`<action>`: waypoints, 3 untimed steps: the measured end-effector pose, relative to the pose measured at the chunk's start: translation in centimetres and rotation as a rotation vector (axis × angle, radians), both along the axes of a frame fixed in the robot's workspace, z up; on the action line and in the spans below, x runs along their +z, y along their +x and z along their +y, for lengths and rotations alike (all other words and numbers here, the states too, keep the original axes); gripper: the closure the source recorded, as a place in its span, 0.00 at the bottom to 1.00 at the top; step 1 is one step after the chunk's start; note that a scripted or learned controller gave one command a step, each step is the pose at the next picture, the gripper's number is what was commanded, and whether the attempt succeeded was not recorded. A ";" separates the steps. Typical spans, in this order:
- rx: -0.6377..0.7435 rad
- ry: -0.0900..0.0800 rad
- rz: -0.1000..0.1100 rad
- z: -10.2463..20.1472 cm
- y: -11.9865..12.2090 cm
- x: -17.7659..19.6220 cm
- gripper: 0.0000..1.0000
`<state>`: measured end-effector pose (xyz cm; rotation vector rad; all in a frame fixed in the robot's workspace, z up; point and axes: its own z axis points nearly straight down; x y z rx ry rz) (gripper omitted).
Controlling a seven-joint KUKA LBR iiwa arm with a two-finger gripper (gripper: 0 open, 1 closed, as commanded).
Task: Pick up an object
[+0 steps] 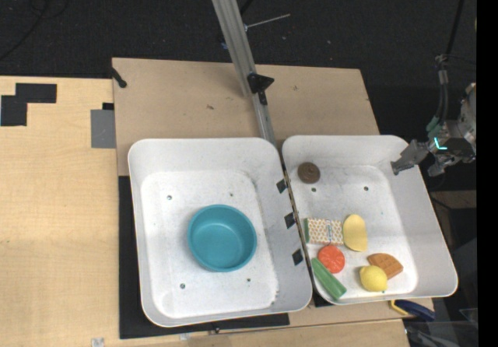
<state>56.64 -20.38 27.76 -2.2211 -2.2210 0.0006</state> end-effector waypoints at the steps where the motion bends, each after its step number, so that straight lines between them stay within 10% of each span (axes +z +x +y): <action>1: 0.000 0.000 0.000 0.0 0.0 0.0 0.00; 3: 0.000 0.001 0.004 -1.4 0.2 -11.1 0.00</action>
